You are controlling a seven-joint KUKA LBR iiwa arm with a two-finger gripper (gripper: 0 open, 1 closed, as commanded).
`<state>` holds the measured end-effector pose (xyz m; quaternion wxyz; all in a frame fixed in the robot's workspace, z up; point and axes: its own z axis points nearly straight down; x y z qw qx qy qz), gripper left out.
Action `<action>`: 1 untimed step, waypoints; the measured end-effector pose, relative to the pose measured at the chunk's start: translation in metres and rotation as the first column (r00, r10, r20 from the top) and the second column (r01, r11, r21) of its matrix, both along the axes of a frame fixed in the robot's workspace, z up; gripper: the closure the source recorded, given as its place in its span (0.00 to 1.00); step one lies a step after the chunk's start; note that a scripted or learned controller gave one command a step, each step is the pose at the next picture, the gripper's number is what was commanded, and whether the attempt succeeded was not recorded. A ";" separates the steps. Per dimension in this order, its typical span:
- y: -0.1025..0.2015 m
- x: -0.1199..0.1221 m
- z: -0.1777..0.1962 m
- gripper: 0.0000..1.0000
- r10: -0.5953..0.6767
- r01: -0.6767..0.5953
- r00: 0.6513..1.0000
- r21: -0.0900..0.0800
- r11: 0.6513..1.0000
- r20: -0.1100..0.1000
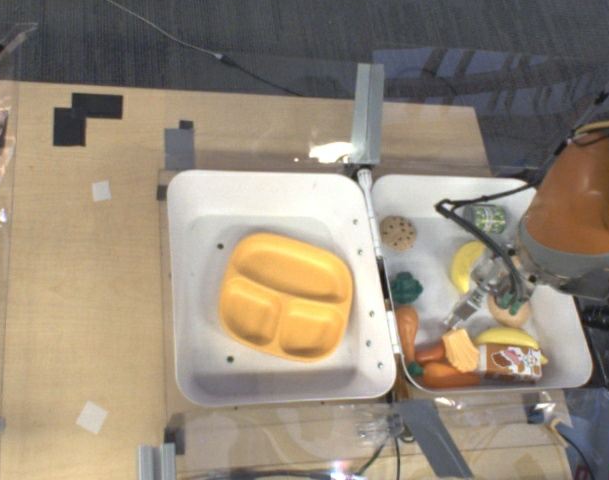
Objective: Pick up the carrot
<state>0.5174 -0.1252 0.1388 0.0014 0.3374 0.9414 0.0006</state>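
Note:
The carrot (407,330) is a short orange cone lying along the left wall of the right bin (574,363), just below a dark green broccoli (405,288). My gripper (473,305) hangs over the middle of the right bin, to the right of the carrot and slightly above it, and apart from it. Its tip points down and left toward an orange cheese wedge (462,350). Nothing shows in its grasp.
A yellow divided plate (284,296) lies in the left bin (189,268). The right bin also holds a cookie (397,232), a yellow fruit (467,261), a green can (487,218), a banana (507,338), a small carton (512,364) and red-orange pieces (447,374) crowding the carrot's lower end.

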 end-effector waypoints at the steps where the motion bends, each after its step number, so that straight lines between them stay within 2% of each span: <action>1: 0.032 -0.025 -0.049 0.00 -0.089 0.089 0.996 -0.004 0.996 0.015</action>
